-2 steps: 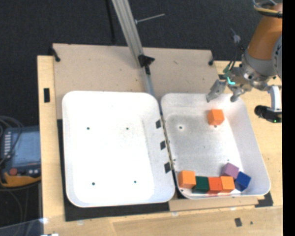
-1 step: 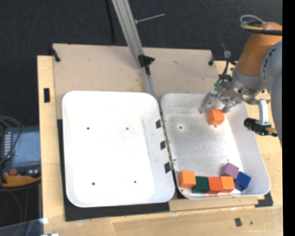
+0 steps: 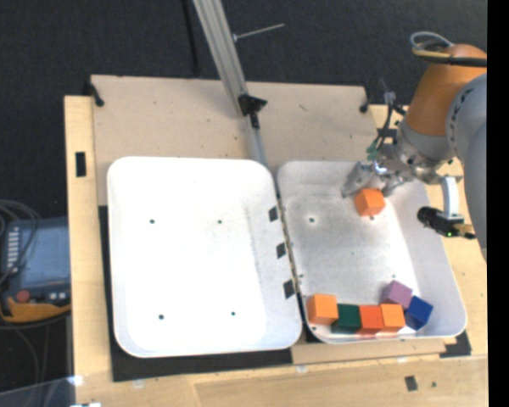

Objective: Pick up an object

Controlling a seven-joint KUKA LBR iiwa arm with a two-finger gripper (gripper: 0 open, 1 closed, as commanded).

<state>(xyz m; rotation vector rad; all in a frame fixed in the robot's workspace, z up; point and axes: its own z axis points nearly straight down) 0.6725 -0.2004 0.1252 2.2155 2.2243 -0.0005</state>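
The pale wooden bench stands on a dark carpeted floor, and a slim aluminium rail slants down across its back edge towards the gap between the two bins. Off the bench's left side sits a grey control pendant with an orange base among black cables.

The shallow white left bin shows nothing but a few small dark dots on its floor. The shallow white right bin is scuffed and greyish, and along its near wall a row of small blocks is crowded together: an orange cube, a dark green cube, a second orange cube, a lighter orange cube, a purple cube just behind them, and a blue cube at the right end.

The grey arm with its orange band reaches in from the right over the far end of the right bin. At its tip the metal hand sits directly above a small bright orange cube, which seems to hang from it above the bin's far half, well apart from the row of blocks. The hand looks clamped on this cube's upper part, though the fingers themselves are hard to make out. The cube is roughly equal on every side, so it has no clear long axis; it is turned slightly, one corner towards the near wall.
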